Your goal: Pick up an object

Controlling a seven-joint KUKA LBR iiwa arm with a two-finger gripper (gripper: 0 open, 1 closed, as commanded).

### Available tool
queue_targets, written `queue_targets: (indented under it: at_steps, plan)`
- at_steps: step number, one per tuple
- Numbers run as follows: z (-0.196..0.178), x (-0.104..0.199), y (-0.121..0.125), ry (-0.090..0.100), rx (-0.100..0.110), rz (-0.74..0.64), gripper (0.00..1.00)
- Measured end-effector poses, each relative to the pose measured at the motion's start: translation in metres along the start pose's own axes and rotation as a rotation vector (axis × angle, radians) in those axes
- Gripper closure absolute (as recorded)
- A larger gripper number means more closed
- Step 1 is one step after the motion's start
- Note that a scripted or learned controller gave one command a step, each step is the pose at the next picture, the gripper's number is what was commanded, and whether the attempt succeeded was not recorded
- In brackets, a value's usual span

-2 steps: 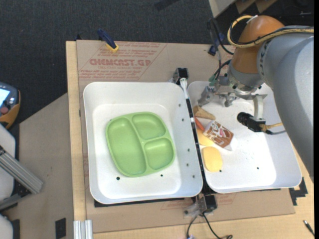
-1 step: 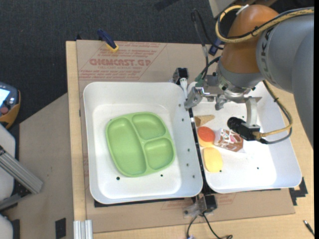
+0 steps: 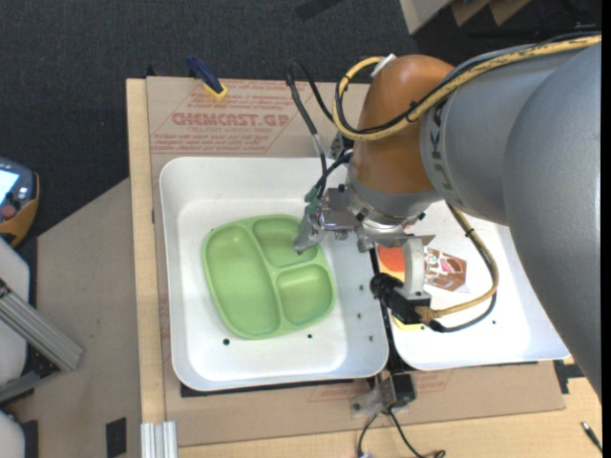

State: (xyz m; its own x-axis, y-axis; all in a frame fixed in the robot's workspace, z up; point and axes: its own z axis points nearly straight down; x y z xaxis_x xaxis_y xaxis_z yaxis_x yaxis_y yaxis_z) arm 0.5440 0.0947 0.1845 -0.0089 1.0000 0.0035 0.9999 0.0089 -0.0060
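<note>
Over the left bin [image 3: 181, 256] the gripper [image 3: 307, 237] sat low, its tip at the rim of the green divided plate [image 3: 253, 284], near the plate's upper right compartment. Finger spread could not be told; nothing was visibly clamped. Plate lay flat on the bin floor, roughly centred. Right bin [image 3: 506, 332] held an orange-and-red packet [image 3: 444, 270] and a yellow item [image 3: 406, 318], both partly hidden by the arm [image 3: 496, 132].

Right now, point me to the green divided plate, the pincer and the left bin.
green divided plate [image 3: 250, 284]: camera view, floor of its large left compartment.
pincer [image 3: 307, 239]: camera view, its tip over the plate's upper right compartment.
left bin [image 3: 191, 184]: camera view, bare upper left wall.
</note>
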Motion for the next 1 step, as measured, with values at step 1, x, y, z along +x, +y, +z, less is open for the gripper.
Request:
queue_targets:
  at_steps: [1]
  plan:
    - [0.0825,0.0672,-0.0424,-0.002,0.007,0.002,0.00]
